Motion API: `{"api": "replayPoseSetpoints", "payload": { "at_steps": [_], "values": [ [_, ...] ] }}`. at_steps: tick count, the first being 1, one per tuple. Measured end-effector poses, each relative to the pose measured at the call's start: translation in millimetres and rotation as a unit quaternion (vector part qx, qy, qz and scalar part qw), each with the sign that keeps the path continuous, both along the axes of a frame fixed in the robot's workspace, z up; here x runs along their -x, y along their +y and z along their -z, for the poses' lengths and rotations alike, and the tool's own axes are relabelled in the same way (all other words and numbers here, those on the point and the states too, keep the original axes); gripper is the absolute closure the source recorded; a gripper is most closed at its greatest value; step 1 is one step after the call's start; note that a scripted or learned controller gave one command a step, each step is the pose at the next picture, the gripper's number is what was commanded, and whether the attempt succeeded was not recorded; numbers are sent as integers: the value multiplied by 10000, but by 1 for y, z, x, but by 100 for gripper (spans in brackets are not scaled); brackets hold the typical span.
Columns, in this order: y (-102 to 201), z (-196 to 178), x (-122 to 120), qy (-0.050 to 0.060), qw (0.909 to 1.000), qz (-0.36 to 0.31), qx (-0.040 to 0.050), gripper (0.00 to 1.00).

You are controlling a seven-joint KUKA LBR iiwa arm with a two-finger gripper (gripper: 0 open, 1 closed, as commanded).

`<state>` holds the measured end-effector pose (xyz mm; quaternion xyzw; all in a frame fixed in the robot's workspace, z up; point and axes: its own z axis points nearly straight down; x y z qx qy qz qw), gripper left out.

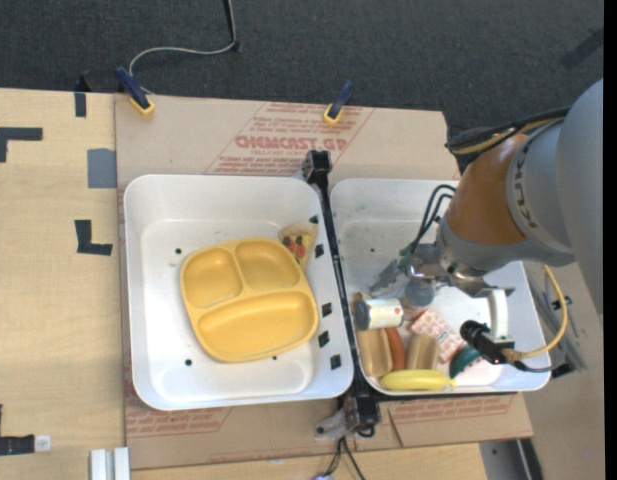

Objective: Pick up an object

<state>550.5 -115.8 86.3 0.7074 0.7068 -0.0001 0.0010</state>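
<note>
From above, I see two white bins side by side on the tabletop (48, 268). The left bin (148, 298) holds a yellow plate (250, 298) with three parts, lying flat. A small red and yellow toy (300, 242) sits just beside the plate's far corner, near the wall between the bins.

My arm (518, 203) reaches into the right bin (373, 218). My hand (416, 280) is low over the toys there. I cannot tell if it is wide or narrow, or if it holds anything.

The toys lie in a pile at the near end of the right bin. There is a small white can (380, 315) just beside my hand, a hot dog (393, 348), and a yellow banana (416, 379) by the near wall.
</note>
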Motion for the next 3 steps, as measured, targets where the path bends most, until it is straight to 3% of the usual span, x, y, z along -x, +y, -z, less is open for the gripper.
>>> {"api": "replayPoseSetpoints", "payload": {
  "at_steps": [1, 2, 3],
  "values": [
    [0, -10, -1, -20, 10000, -7, 5, 100],
    [76, -98, 42, 6, 10000, -21, -14, 100],
    [75, -98, 43, 15, 10000, -13, -12, 0]
  ]
}}
